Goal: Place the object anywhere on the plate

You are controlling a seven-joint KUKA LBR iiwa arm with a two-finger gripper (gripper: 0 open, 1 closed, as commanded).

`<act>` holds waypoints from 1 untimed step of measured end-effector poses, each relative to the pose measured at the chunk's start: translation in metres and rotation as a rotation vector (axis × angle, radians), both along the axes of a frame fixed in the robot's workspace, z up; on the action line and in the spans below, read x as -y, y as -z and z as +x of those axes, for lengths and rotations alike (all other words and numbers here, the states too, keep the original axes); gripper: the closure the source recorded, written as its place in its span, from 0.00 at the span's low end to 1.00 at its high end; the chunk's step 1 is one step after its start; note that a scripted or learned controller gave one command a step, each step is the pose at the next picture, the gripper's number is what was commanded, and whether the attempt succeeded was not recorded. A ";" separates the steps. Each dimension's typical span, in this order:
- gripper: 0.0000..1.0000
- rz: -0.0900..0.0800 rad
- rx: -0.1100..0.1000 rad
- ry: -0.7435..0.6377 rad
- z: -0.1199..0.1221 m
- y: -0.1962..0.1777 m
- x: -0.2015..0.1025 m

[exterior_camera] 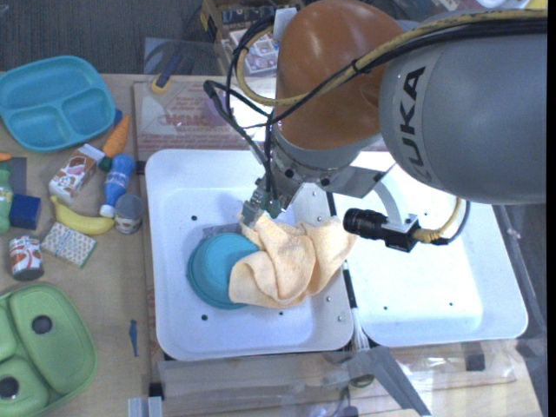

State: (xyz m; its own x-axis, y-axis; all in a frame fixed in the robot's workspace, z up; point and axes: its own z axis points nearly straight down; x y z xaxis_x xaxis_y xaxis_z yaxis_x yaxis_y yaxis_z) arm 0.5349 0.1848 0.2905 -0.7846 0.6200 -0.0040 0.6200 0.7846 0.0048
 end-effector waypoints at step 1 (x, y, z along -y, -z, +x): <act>1.00 -0.002 -0.005 -0.267 0.006 0.049 0.021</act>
